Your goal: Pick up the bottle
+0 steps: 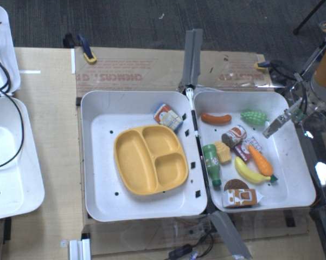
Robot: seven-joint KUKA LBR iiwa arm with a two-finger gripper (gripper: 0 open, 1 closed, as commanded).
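Note:
The green bottle (211,164) lies on its side at the left wall of the right bin (305,167), cap pointing toward the front. It rests against a small yellow block (223,154). My gripper (273,127) hangs over the right part of that bin, next to the green ridged toy (254,117). It is well to the right of the bottle and apart from it, and nothing shows in it.
The right bin also holds a sausage (216,118), a can (234,136), a carrot (260,161), a banana (251,171) and a brown carton (240,197). In the left bin (95,145) are a yellow divided plate (151,159) and a small carton (167,116).

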